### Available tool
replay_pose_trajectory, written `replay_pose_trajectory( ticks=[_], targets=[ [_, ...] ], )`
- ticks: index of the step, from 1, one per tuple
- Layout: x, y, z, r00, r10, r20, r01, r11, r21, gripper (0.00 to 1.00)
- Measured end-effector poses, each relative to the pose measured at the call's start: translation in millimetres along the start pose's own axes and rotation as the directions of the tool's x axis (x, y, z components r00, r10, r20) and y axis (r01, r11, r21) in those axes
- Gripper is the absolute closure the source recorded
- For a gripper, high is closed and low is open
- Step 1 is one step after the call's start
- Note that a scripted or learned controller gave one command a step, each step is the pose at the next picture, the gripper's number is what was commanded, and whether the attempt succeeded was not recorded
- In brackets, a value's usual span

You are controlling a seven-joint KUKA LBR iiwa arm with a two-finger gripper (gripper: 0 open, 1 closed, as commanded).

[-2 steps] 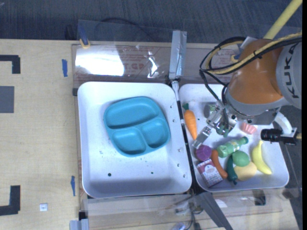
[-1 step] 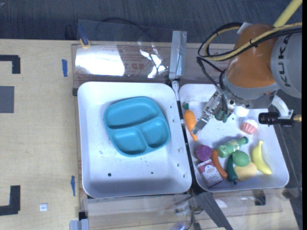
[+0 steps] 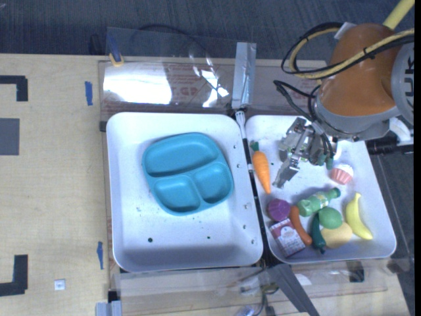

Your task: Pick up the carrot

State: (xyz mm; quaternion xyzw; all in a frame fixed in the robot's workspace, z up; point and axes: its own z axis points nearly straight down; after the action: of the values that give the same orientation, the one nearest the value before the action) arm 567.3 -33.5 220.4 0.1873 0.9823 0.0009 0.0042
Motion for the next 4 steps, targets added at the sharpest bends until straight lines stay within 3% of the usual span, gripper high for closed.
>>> replay_pose_trajectory(
  ticks=[1,2,3,4],
  targets=[
    [63.3,-16.3,35.8,0.984,-0.178,-0.009,0.178,0.984,0.001,0.00],
    [35.7,12.2,35.0,0.951,-0.310,-0.002,0.310,0.951,-0.001,0.00],
    [34.1,13.6,23.6,0.951,-0.308,0.006,0.308,0.951,-0.004,1.00],
    [32.6,43.8,26.2,0.998,-0.063,-0.003,0.063,0.998,0.000,1.00]
  ],
)
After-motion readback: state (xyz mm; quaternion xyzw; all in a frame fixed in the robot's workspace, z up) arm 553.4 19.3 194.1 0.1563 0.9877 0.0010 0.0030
